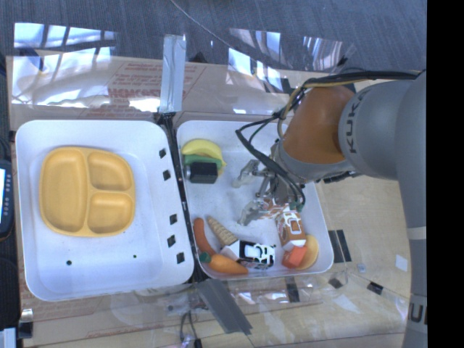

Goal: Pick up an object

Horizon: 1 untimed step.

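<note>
Two white bins sit side by side mid-frame, split by a black divider strip (174,187) running top to bottom. Left bin (43,267) has plenty of open floor along its lower and right parts; only a yellow tray (87,191) w/ three compartments lies in it, toward the upper left, close to the bin's left wall. Right bin (217,130) is tighter: open floor is mostly the center and the upper strip near the top rim, while objs crowd the lower edge and the upper-left corner. Arm (362,133) comes in from the right, orange band above the wrist, cables looping over the bin's upper right. Gripper (250,191) hangs over the bin's center-right, fingers (249,171) spread wide apart w/ nothing between them; bare floor just left of it. Upper-left corner of the right bin: banana (201,149) w/ a black block (202,172) touching it just below. Along the lower rim, left to right: red sausage (202,236) near the divider, a cone (222,230) beside it, a carrot (226,265) below both, a black-and-white toy (257,253), then an orange-red piece (303,253) in the lower-right corner. A brown-white box (291,224) lies just right of and below the gripper, close to it; contact can't be told. Cardboard (130,82) w/ grey tape (172,71) sits above the bins.
</note>
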Tool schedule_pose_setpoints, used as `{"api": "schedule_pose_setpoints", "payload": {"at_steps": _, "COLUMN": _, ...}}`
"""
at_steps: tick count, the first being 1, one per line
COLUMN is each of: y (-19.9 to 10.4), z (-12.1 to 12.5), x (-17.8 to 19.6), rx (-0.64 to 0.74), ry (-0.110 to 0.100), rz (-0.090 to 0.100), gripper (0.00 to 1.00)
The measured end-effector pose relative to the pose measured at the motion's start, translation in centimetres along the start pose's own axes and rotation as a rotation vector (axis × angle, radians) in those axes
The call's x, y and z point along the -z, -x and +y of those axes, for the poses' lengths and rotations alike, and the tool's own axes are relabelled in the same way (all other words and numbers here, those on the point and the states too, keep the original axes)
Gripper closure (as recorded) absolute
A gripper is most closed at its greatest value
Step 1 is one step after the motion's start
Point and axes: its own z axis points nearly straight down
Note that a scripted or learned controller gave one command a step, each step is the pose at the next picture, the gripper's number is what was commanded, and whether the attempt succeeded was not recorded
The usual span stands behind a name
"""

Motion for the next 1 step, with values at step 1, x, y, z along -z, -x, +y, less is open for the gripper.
{"api": "schedule_pose_setpoints", "payload": {"at_steps": 1, "y": -3.17, "z": -4.47, "x": 0.44, "rx": -0.090, "ry": 0.000, "rz": 0.000, "gripper": 0.00}}
